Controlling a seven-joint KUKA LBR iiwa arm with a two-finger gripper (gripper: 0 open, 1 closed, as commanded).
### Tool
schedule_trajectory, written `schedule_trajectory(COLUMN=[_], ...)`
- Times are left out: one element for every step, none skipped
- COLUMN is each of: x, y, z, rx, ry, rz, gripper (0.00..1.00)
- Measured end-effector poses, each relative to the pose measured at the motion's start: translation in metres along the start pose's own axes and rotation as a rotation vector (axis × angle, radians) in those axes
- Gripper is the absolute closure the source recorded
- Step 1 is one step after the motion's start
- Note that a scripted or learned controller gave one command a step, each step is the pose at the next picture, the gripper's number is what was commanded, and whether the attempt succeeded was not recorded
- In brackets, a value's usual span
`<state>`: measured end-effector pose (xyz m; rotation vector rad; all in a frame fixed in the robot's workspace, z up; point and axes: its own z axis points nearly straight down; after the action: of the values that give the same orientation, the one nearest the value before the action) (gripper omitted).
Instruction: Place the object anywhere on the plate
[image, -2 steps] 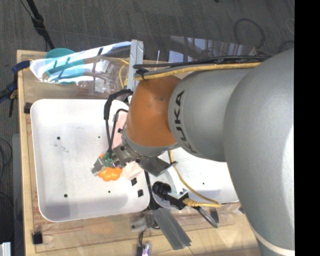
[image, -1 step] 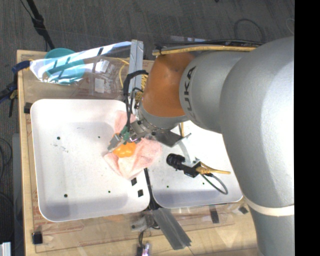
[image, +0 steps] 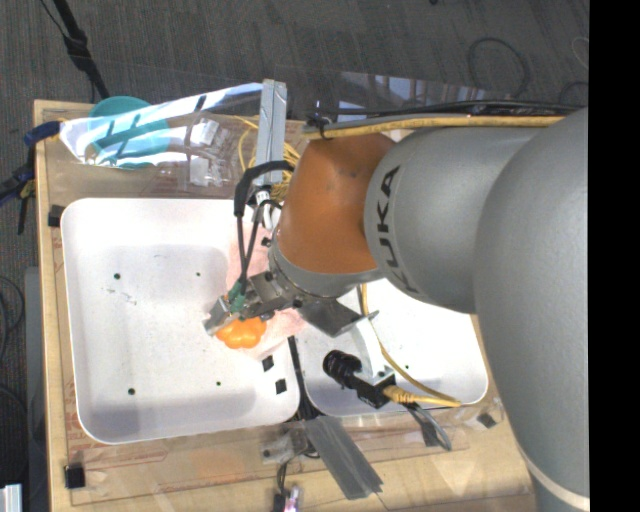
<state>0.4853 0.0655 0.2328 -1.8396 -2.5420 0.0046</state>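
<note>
orange object (image: 242, 333) at right side of left bin (image: 130, 300), on a pinkish plate (image: 285, 322) mostly hidden under the arm | gripper (image: 232, 318) directly over it, touching; grip state cannot tell | right bin (image: 450, 370) beneath arm (image: 420, 220)

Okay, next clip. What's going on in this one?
A grey KUKA arm with an orange band reaches in from the right over two shallow white bins. Its gripper is low at the right side of the left bin, right at a small orange object that sits near a pale pink patch, possibly the plate, mostly hidden under the wrist. Whether the gripper actually holds the object is hard to tell from this angle. The right bin is largely covered by the arm.
</note>
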Motion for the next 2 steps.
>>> schedule_trajectory(x=[-0.066, 0.046], y=[-0.031, 0.006], z=[0.02, -0.026], rx=[-0.002, -0.003], ry=[0.0, -0.001], rz=[0.087, -0.045], gripper=[1.0, 1.0])
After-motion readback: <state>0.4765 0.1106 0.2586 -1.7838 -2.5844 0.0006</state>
